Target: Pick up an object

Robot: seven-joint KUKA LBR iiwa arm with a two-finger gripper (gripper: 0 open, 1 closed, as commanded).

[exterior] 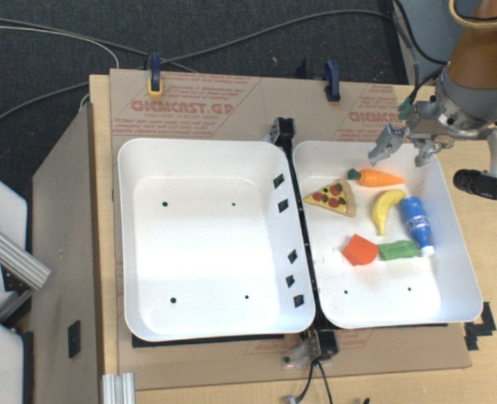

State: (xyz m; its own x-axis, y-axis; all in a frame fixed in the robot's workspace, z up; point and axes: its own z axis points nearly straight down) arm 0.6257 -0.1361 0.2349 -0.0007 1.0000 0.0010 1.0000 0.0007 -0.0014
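Observation:
In the right bin (pixel 450 310) lie an orange carrot (pixel 381 178), a pizza slice (pixel 333 199), a yellow banana (pixel 385 209), a blue bottle (pixel 416 223), a red-orange block (pixel 360 250) and a green block (pixel 399 250). My gripper (pixel 404 147) hangs above the bin's far edge, just beyond the carrot. Its fingers are spread apart and open, with nothing between them.
The left bin (pixel 139 225) sits beside the right one, with a black divider strip (pixel 292 217) between them. Blue clamps (pixel 154 72) hold the cardboard base at the back. The arm's grey and orange body (pixel 479 49) fills the top right corner.

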